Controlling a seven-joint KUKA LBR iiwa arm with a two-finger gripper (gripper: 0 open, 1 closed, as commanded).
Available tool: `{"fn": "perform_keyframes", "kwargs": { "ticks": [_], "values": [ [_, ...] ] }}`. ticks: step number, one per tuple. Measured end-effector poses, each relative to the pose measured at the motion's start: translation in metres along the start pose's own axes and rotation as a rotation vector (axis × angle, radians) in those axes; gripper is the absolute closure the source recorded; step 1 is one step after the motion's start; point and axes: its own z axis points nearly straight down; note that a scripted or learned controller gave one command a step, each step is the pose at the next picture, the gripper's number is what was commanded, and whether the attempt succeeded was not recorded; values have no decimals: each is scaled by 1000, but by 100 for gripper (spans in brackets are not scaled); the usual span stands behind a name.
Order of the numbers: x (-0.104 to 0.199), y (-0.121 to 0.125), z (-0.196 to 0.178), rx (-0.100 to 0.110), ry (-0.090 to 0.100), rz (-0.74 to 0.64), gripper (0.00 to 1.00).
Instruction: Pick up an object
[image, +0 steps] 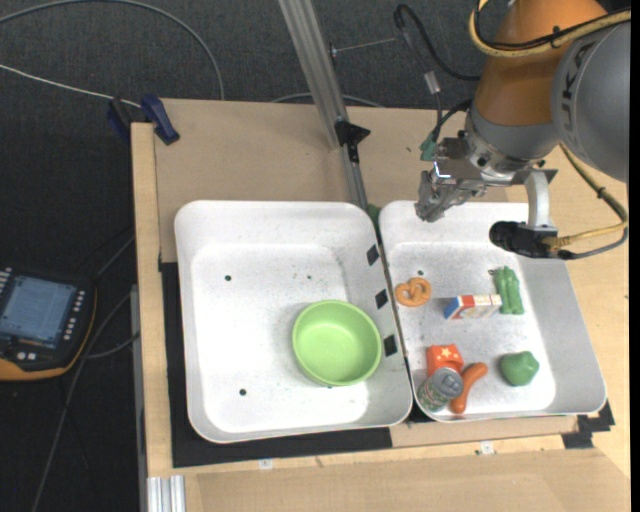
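Right bin (560, 290): pretzel (412, 292), small carton (472, 306), green stick (509, 290), green lump (519, 369), orange block (444, 357), can (441, 387), carrot (468, 384) are contained. Left bin (210, 250): green bowl (336, 343) is held. Gripper (432, 204) is poised above the right bin's far edge; nothing is seen gripped, and its opening cannot be told.

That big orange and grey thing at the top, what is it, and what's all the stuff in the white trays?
It's a robot arm, seen by a camera looking down from above. At its tip is a gripper for grabbing things; it hangs over the right tray's far edge, with nothing in it. The left tray has a green bowl. The right tray has a pretzel toy, a small red and white box, a green stick-shaped toy, a green lump, an orange block, a can and an orange sausage shape.
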Motion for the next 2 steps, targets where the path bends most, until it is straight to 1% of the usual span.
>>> {"fn": "perform_keyframes", "kwargs": {
  "ticks": [1,2],
  "values": [
    [62,-5,5,1,0,-1,100],
    [116,-6,9,1,0,0,100]
  ]
}}
